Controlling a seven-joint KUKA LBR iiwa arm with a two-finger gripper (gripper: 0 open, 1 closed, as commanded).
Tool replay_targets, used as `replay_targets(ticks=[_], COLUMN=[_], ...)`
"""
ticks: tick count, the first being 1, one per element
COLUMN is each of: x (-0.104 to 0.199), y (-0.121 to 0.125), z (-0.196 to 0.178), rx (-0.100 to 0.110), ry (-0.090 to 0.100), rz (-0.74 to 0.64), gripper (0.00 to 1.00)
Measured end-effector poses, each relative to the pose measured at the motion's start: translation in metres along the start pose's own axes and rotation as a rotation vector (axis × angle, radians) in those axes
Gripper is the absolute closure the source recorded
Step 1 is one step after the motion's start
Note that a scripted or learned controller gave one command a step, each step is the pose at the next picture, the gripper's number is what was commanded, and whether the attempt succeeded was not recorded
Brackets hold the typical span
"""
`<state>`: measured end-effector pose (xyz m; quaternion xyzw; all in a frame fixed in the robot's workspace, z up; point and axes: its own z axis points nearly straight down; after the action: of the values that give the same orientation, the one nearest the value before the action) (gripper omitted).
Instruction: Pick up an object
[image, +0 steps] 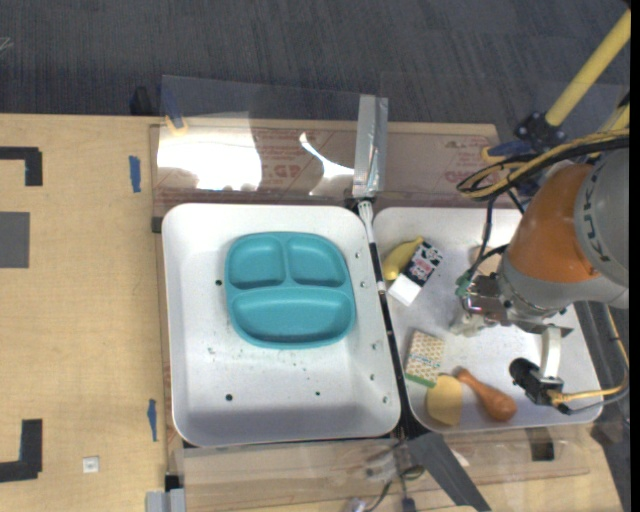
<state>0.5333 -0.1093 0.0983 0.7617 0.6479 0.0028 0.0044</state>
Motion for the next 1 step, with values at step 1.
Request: replay_targets(ticks=[1], x=[-0.0001], y=[-0.0005], z=[0.0009], rx=[0.002], ry=[0.0], rz=[0.0], gripper=[0.0])
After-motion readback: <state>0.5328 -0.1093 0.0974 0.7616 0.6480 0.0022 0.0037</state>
